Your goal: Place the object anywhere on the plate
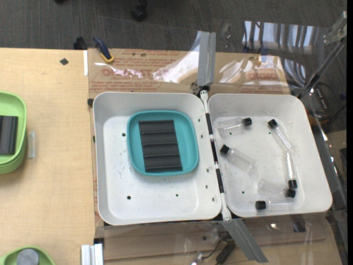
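A teal square plate point(135, 162) lies in the left white bin point(110, 203), with a black ribbed block point(160, 144) resting on its middle. In the right white bin point(309, 126) lie several clear plastic tubes with black caps: one near the top left point(234, 124), one slanting down from the top right point(279, 135), one upright along the right side point(289, 174), one at the left middle point(237, 157), and one along the bottom point(276, 203).
A green dish point(16, 109) holding a dark block sits at the left edge of the wooden table. Cardboard and clear plastic wrap lie behind the bins. A grey metal divider point(206, 59) rises between the bins at the back.
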